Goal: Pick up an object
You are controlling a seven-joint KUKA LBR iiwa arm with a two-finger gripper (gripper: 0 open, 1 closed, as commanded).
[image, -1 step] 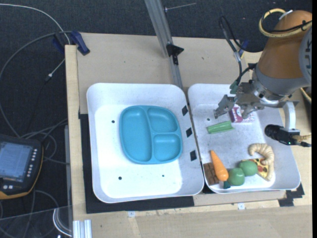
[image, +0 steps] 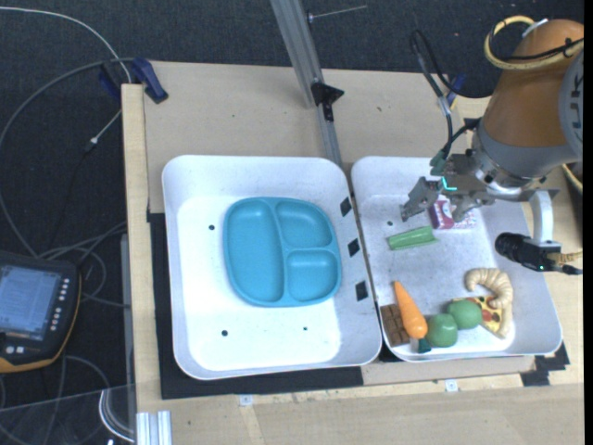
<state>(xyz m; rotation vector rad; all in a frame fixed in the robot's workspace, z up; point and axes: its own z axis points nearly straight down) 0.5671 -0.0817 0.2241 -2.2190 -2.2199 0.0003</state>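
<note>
Carrot [image: 410, 311] lengthwise front-to-back, green stick [image: 410, 238] crosswise

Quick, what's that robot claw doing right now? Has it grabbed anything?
Gripper: low over the right bin; open or shut cannot be told, and no object is visibly held.

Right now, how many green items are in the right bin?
2: a green stick-shaped piece lying mid-bin, just below the gripper, and a rounded green piece near the front edge beside the carrot. Others may be hidden under the gripper.
</note>
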